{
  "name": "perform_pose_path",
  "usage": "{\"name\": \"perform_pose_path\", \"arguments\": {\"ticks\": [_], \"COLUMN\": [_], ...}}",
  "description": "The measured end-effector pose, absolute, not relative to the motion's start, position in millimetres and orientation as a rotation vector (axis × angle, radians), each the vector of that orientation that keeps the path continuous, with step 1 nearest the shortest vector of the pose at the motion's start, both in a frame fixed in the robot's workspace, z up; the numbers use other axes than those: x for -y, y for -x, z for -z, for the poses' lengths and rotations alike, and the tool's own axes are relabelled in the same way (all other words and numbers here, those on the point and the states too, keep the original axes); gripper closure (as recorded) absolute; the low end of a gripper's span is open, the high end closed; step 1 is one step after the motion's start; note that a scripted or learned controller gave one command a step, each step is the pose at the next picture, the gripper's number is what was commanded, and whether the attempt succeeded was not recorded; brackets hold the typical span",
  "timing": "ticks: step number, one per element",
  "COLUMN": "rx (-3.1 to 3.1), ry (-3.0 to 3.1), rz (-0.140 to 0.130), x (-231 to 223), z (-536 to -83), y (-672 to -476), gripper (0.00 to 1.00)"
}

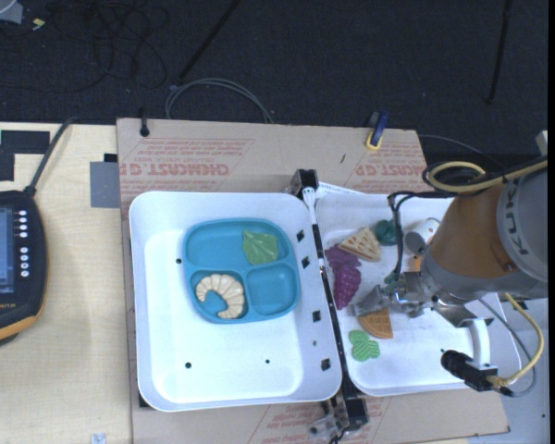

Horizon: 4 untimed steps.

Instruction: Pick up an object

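Observation:
The right bin [416, 377] holds several toy foods. A purple bunch of grapes [344, 272] lies by the bin's left wall. Behind it are a tan wedge [361, 244] and a dark teal piece [387, 232]. An orange-brown slice [377, 325] and a green leafy piece [363, 345] lie toward the front. My gripper [387, 301] hangs low over the middle of this bin, just above and touching or nearly touching the orange-brown slice, right of the grapes. The arm's wrist hides the bin floor behind it.
In the left bin [166, 359] stands a blue divided tray [282, 289] with a croissant [221, 293] and a green leaf [260, 246] in its compartments. A teach pendant [5, 257] rests at the far left. Cables loop around the arm at the right.

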<state>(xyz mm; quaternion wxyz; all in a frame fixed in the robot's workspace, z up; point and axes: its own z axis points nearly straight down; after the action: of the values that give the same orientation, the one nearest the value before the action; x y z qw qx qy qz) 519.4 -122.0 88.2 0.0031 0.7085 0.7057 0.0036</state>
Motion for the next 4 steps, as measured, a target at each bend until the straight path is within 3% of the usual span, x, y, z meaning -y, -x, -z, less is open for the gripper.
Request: {"name": "perform_pose_path", "arguments": {"ticks": [1,2,3,4], "rx": [-2.211,-2.211,-2.223,-2.232], "ry": [-2.224,-2.225,-2.217,-2.234], "rz": [-0.008,-0.008,0.007,0.018], "x": [125,125,117,121], "z": [-100,-99,-85,-83], "y": [-522.1,-521.8,-604.5,-641.6], "gripper": [1.00,0.00,0.00,0.00]}}
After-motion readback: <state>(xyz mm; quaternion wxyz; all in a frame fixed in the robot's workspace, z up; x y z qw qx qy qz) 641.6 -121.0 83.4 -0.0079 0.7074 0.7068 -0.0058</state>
